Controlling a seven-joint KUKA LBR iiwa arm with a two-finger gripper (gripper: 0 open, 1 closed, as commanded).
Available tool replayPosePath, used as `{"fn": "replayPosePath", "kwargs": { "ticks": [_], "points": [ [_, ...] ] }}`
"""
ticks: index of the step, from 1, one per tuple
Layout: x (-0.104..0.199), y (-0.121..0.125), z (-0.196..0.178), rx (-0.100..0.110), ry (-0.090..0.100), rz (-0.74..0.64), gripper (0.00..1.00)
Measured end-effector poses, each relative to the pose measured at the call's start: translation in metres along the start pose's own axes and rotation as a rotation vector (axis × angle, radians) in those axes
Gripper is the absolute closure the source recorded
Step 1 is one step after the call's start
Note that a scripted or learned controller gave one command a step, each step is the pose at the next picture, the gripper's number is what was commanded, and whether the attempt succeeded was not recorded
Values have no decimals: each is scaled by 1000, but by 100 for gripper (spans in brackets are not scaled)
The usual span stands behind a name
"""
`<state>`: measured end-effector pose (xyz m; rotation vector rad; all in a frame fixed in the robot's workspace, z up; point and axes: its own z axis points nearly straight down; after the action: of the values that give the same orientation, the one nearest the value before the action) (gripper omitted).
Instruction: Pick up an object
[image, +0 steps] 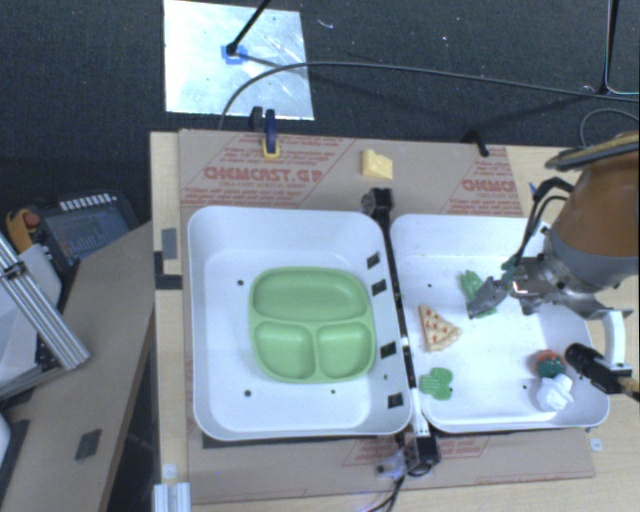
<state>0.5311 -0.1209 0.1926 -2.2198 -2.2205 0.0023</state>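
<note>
Well, the end effector (487, 298) sits low in the right bin (480, 235), just beside a green piece (470, 283); I cannot tell its state. A pizza slice (437, 328) lies near it, and a green tray (307, 322) fills the left bin (215, 300).

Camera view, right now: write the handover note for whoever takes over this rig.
Pincer: low in the right bin, beside the green leafy toy; whether it is open or shut cannot be told, and no grasp is visible.
Right bin also holds the pizza slice toy, a green broccoli-like toy at the near left and a red, teal and white cluster at the near right.
Left bin: the green divided plate.
Done: arm is down among the toys.
Left: grip one object and lift it.
</note>
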Motion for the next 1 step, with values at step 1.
{"fn": "replayPosePath", "kwargs": {
  "ticks": [1],
  "points": [
    [1, -2, 42, 1, 1, 0, 0]
  ]
}}
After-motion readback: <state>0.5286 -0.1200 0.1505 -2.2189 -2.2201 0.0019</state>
